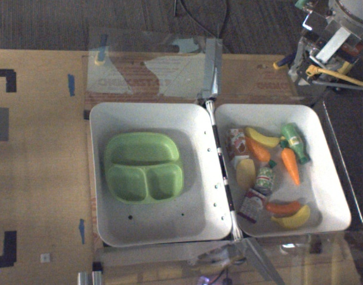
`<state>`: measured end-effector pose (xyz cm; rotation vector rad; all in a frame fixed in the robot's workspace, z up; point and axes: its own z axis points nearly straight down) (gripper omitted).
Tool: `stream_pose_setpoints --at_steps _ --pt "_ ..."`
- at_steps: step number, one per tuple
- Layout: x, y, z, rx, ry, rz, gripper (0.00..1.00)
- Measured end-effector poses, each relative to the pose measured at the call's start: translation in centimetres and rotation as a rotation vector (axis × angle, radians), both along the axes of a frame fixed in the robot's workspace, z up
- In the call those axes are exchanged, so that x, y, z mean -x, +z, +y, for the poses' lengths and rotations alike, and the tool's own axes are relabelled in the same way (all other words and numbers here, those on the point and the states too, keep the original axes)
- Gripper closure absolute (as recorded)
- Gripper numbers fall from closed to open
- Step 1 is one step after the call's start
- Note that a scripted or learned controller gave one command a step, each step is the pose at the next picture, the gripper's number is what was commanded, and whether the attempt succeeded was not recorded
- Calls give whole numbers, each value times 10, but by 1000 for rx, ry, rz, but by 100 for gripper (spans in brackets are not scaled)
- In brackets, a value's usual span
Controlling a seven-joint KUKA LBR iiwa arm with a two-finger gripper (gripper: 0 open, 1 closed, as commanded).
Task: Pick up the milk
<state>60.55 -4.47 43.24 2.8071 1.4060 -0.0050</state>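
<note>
Small red-and-white milk carton lies at right white bin's 10 o'clock (beside yellow banana); gripper parked off-bin at 1 o'clock, prob. pre-approach, pincer state can't tell.

Arm: orange band on top, grey-white metal housing beneath, yellow and teal cables, dark brackets.

Two bananas; three carrots — one tray.
</note>
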Motion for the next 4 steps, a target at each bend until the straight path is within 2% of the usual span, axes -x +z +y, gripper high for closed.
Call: stream_pose_setpoints --at_steps 1,2,3,4 --pt "26 0 -32 0 -433 6 100" --pt "26 0 -31 0 -431 6 0" --pt "23 8 -29 4 -427 9 100" --pt "23 8 -29 3 -425 9 0"
